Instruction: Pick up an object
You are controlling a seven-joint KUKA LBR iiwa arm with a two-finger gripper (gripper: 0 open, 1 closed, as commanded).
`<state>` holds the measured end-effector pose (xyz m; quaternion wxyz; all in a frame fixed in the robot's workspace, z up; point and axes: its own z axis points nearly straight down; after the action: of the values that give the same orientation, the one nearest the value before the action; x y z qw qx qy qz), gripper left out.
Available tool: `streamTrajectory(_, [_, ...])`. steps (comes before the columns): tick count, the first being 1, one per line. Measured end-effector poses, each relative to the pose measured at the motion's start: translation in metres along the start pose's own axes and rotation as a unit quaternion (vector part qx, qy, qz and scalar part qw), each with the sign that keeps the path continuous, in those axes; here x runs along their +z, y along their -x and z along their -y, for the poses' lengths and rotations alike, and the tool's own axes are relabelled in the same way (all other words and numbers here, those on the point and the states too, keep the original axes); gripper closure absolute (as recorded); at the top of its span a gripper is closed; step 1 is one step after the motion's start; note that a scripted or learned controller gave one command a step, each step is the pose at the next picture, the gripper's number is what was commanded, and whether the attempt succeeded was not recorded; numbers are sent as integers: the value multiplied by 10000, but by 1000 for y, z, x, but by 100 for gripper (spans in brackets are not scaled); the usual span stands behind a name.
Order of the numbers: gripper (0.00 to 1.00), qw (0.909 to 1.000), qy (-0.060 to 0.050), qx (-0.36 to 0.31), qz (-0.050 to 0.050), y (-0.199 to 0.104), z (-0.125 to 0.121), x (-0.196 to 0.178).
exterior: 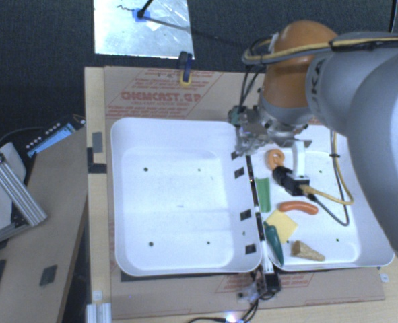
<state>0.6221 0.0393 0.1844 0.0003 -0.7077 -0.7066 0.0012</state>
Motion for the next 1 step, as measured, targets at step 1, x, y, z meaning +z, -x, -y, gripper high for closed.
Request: streamTrajectory(1, [100, 10000, 21, -29, -8, -10, -7, 0])
